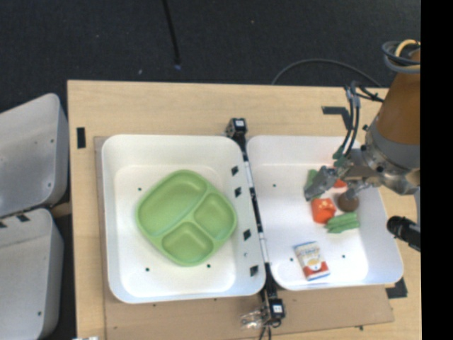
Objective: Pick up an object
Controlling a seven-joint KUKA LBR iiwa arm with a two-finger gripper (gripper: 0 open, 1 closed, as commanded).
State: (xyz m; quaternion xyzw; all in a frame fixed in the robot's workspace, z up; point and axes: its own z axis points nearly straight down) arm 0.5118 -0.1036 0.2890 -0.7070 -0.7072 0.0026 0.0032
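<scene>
My gripper (338, 184) hangs over the right bin (283, 161), in its right half, and it is open. One grey finger (316, 183) points left and the other sits nearer the arm. Just below the gripper lie a red-orange object (323, 210), a brown round object (348, 203) and a green object (343, 223), close together. A small white, blue and red carton (311, 261) lies near the bin's front edge. I see nothing held between the fingers.
A green divided plate (186, 217) lies in the left bin (120, 168). A black divider with clips (249, 197) runs between the bins. The arm's orange band (400, 115) is at the right, with cables (350, 119) beside it.
</scene>
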